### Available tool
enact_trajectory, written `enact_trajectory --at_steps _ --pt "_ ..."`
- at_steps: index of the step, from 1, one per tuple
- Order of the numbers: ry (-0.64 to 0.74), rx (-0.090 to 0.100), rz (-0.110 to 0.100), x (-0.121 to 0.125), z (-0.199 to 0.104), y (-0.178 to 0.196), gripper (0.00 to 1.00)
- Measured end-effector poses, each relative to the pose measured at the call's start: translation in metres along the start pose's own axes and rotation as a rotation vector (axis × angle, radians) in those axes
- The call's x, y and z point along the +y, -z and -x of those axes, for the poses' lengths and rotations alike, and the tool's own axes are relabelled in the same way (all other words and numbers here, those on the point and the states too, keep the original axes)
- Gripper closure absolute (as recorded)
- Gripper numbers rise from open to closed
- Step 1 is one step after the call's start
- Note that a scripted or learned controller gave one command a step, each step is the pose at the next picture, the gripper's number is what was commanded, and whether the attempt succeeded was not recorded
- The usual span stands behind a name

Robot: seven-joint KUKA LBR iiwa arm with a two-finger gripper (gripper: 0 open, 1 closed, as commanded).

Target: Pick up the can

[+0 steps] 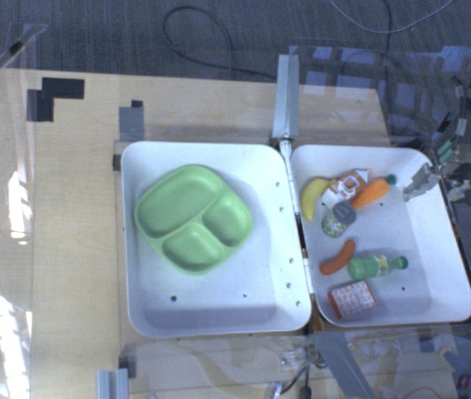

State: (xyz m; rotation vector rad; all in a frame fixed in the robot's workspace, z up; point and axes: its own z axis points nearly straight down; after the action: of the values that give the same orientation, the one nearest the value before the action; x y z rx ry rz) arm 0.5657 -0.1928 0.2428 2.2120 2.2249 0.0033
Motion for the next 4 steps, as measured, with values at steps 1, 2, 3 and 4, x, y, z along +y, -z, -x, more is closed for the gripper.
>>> enact_trajectory --at_steps 1,2,3,4 --pt "-0.116 0.001 -0.001 0.015 -0.059 -0.117 0.00" --pt "-0.256 0.002 0.003 0.062 -0.101 -0.155 0.00" --pt "-0.201 0.002 0.006 0.023 -0.106 -0.154 0.00" --pt "-0.106 0.001 0.003 0.072 -0.097 -0.155 0.00"
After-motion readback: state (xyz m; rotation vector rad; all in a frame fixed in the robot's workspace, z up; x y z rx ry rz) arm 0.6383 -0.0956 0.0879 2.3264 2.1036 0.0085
